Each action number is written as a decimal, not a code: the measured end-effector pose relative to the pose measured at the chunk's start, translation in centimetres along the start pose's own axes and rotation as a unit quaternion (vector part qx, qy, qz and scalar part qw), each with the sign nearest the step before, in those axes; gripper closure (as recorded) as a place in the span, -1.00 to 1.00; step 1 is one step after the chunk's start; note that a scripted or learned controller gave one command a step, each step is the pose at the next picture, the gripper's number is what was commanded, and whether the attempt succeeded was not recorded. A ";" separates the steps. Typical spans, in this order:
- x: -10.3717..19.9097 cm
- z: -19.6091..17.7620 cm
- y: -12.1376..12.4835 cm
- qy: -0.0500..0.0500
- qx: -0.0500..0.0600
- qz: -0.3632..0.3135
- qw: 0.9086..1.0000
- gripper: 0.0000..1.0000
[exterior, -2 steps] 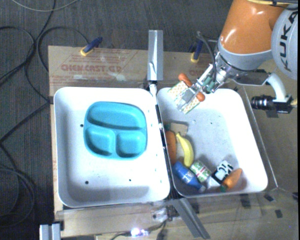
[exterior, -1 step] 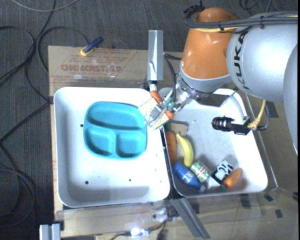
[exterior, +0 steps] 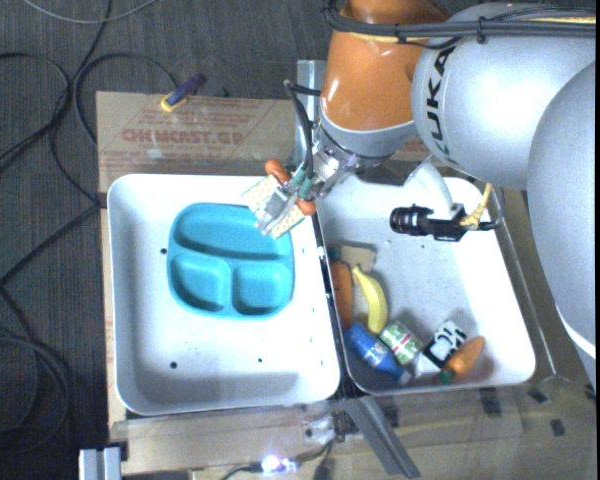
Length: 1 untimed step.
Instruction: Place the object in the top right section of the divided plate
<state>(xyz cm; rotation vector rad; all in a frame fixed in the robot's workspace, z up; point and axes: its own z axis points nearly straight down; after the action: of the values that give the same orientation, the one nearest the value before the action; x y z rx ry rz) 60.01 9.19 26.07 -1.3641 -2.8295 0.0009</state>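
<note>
While the gripper (exterior: 283,208) hangs over the upper right corner of the blue divided plate (exterior: 232,260) in the left bin (exterior: 140,368), its fingers pinch a small pale, orange-edged object (exterior: 280,196).

Bench (exterior: 130,148): two white bins. Left bin (exterior: 140,358) lies below-left of the pincer (exterior: 280,206), right bin (exterior: 500,308) below-right, edges touching.

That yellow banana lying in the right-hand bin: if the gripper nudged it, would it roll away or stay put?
The banana is curved, so it would probably rock or pivot rather than roll far. It looks glossy, perhaps plastic, so likely light and a little slippery. A carrot lies close alongside and a can at its lower end, which may block it.
</note>
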 end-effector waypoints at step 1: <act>4.8 3.1 8.3 0.000 0.000 -0.028 1.000 1.00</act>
<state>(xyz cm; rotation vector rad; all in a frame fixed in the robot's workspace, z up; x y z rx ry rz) 63.46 18.11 22.96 -1.2839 -2.8666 0.0023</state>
